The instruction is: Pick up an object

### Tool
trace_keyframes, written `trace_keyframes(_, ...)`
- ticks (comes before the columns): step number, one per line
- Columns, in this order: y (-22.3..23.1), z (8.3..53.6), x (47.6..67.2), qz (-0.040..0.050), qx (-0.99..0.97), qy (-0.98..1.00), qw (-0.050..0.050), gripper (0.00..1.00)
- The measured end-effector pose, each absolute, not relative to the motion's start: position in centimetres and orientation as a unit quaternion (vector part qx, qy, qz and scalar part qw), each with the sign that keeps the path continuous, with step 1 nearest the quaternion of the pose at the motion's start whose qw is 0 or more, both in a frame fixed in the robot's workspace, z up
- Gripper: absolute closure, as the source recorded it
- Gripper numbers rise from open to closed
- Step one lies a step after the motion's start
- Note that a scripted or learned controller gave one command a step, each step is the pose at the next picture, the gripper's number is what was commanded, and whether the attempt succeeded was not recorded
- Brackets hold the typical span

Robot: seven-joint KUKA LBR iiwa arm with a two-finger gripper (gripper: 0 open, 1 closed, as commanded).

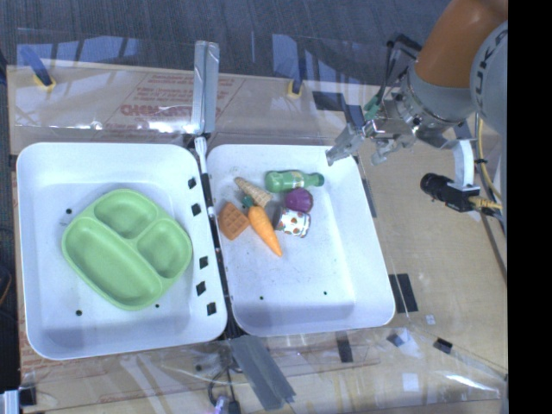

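2 shallow white bins side by side on the bench: left bin (34, 231) and right bin (362, 266), split by a grey divider bar (205, 84) running up toward the top of the frame. in the left bin, 1 green divided plate (126, 247) with 3 compartments, lying near the middle. in the right bin, 6 small toy pieces bunched in the upper left part: 1 green bottle (291, 180) on its side, 1 purple round piece (298, 200), 1 small white piece with coloured spots (294, 223), 1 orange carrot (265, 229) lying at a slant, 1 tan cone-shaped piece (251, 190), 1 orange waffle-like square (232, 221). carrot touching the waffle square and lying just beside the spotted piece; cone just above the carrot's top end.

faint red printing on the clear sheet (155, 102) behind the bins, upper left of the frame, too blurred to read. part of dark lettering on the arm's grey shell at the upper right edge, cut off and unreadable.

gripper (345, 145) hanging over the upper right corner of the right bin, at the rim, nothing between its fingers; open or closed, cannot tell at this angle. green bottle nearest to it, down and to the left, apart from it; rest of the cluster further down-left.
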State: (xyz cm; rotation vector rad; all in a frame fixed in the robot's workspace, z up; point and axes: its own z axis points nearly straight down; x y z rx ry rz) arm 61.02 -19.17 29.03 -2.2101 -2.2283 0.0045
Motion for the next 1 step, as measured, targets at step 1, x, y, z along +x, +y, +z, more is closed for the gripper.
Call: trace_keyframes(1, -12.66, 17.76, 58.37, 0.0022, -0.702, -0.712, 0.002, 0.0)
